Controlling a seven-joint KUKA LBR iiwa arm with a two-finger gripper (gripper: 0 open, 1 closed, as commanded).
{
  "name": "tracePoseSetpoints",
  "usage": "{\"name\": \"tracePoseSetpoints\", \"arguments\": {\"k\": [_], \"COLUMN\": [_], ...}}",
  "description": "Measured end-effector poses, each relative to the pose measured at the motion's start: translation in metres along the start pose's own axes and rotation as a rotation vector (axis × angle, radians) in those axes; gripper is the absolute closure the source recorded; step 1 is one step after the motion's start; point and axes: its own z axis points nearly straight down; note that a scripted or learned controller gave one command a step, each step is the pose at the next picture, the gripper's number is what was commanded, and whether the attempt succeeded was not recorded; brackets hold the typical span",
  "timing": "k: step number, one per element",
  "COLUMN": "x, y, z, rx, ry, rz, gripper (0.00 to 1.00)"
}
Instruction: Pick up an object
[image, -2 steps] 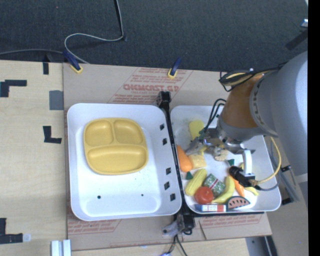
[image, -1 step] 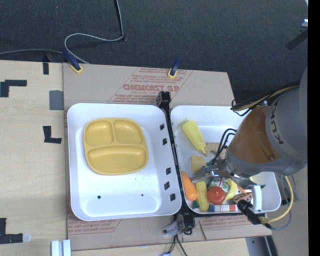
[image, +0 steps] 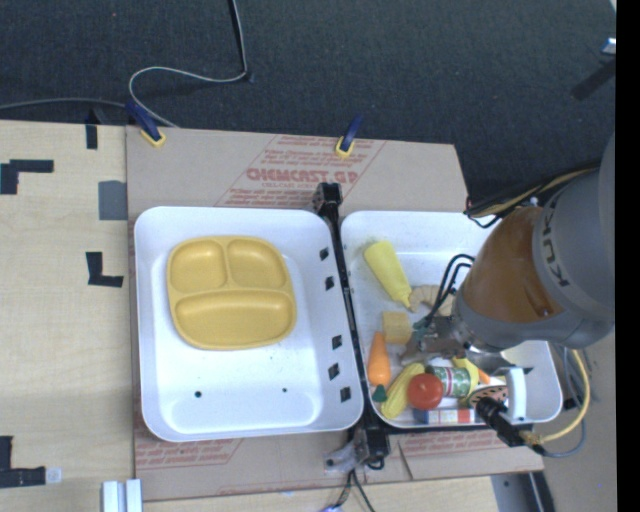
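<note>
My gripper (image: 432, 338) hung low in the right shallow white bin (image: 440, 232), over the toy pile; its grip I could not tell. Just beside it lay the orange plastic carrot (image: 378, 360), the red plastic tomato (image: 425, 389) and the yellow plastic corn cob (image: 387, 271); the yellow sectioned plastic plate (image: 232, 291) sat in the left white bin (image: 160, 330).

— What carries everything here?

— A pale wooden worktop (image: 60, 330), with small black marks taped on its left part. A flat brown cardboard sheet (image: 290, 175) printed with red lettering lies on it.

— And on the sheet?

— Two shallow white plastic bins side by side, touching along a black seam: the left white bin (image: 150, 330) and the right white bin (image: 440, 225). Two yellow-and-blue clamps (image: 349, 140) grip the cardboard's far edge.

— Anything else resting there?

— A thin grey cable (image: 190, 72) loops over the dark carpeted floor (image: 420, 60) beyond the worktop's far edge.
</note>
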Motion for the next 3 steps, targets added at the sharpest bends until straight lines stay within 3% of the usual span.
{"name": "tracePoseSetpoints", "arguments": {"k": [1, 2, 3], "x": [-0.002, 0.0, -0.001], "y": [0.0, 0.071, 0.071], "z": [0.0, 0.01, 0.001], "rx": [-0.002, 0.003, 0.005], "ry": [-0.004, 0.002, 0.002], "rz": [0.002, -0.004, -0.003], "gripper": [0.0, 0.0, 1.0]}}
